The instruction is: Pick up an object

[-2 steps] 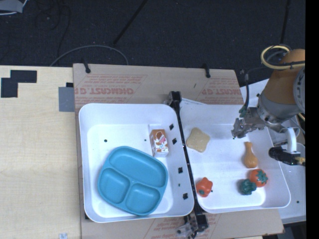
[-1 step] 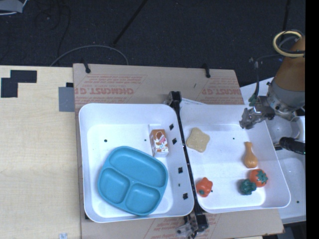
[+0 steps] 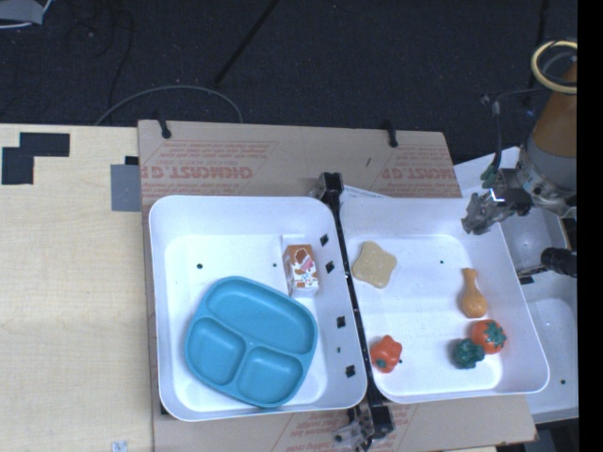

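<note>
Nearest the camera, one blue three-compartment plate (image 3: 250,341) is lying in the left bin (image 3: 179,217), taking up its front part; one small printed carton (image 3: 301,269) is resting just behind it, against the centre divider. Two white bins are sitting side by side. Five objects are lying apart in the right bin (image 3: 419,217): one tan bread slice (image 3: 373,266), one orange gourd (image 3: 472,294), two red toy vegetables (image 3: 385,353) (image 3: 490,336), and one teal piece (image 3: 465,353) touching the second. One gripper (image 3: 479,212) is hovering over that bin's rear right corner; its finger spread I cannot tell.
</note>
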You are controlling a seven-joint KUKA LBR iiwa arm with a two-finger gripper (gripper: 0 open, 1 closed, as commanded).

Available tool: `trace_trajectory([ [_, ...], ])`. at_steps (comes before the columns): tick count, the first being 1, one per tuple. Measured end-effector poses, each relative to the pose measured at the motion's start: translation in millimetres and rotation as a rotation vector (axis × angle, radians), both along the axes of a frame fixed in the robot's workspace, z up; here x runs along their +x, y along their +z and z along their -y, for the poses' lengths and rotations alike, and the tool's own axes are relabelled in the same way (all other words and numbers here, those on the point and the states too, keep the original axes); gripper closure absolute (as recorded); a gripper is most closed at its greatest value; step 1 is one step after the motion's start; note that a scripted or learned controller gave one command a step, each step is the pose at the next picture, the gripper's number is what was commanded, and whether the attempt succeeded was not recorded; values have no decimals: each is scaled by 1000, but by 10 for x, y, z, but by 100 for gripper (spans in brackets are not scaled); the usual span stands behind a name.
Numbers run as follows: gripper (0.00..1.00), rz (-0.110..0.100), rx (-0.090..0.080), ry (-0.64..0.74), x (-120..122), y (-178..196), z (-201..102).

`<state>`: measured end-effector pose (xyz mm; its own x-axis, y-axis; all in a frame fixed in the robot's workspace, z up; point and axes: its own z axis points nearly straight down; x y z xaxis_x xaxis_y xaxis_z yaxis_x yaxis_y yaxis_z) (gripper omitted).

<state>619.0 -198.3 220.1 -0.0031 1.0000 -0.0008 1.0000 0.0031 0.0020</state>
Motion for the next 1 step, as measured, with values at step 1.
trace_trajectory([
  [1, 100, -4, 3, 2, -90, 105, -486],
])
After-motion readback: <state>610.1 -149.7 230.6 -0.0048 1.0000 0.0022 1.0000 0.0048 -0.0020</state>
